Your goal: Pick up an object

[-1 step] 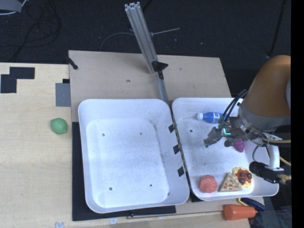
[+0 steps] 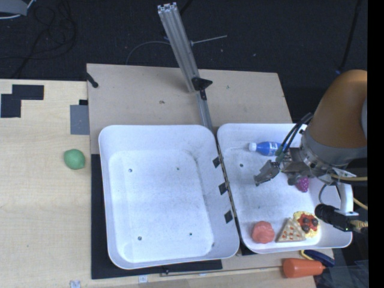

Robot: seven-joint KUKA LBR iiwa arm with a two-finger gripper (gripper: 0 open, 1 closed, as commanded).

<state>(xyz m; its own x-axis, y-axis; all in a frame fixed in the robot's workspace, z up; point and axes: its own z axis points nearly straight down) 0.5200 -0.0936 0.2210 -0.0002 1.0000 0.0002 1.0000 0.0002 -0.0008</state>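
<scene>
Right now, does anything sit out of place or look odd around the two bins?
Two things lie outside the bins: a green ball alone on the bench to the left of the left bin, and an orange object on the bench edge just below the right bin. Nothing looks spilled or broken.

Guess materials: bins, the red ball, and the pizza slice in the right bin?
Bins: likely moulded plastic, matte white, rounded rims. Red ball: soft-looking, dull, maybe foam or rubber. Pizza slice: probably a plastic toy with painted toppings.

cam: fixed overhead | slanted down | spans both bins (image 2: 180,138) | height unclear
</scene>
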